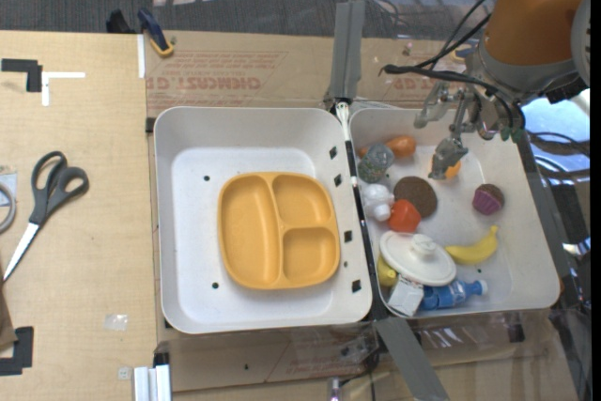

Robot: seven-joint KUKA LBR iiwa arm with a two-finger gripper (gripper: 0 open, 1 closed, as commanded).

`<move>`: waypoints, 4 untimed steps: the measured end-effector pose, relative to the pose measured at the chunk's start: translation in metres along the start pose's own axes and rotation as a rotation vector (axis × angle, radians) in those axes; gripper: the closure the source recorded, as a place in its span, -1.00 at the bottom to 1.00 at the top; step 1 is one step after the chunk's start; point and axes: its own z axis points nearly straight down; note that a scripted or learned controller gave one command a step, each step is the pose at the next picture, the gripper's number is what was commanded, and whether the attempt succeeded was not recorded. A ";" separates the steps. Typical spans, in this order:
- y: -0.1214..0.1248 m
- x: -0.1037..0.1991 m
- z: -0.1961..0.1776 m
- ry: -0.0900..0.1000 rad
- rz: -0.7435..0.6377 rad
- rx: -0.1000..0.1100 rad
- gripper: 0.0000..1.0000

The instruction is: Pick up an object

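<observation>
The right bin (526, 230) holds the loose things. A banana (474, 246) lies near its right wall, long axis slanting from low left to upper right, tip toward that wall. A brown disc (416, 195) sits mid-bin, a purple piece (487, 198) beside the right wall, a white lid (420, 260) and blue bottle (451, 295) along the front edge. The left bin (178, 230) carries a yellow divided tray (279, 229). Scissors (42, 197) rest at the bench's left edge. The arm hangs over the right bin's back corner; the gripper (449, 155) points down, pinching a small orange object (453, 169)
</observation>
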 end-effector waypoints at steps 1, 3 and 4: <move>-0.035 -0.005 0.122 -0.002 0.396 0.001 -1.00; -0.104 0.038 0.109 -0.009 0.582 0.002 1.00; -0.058 0.025 0.005 -0.001 0.781 0.002 1.00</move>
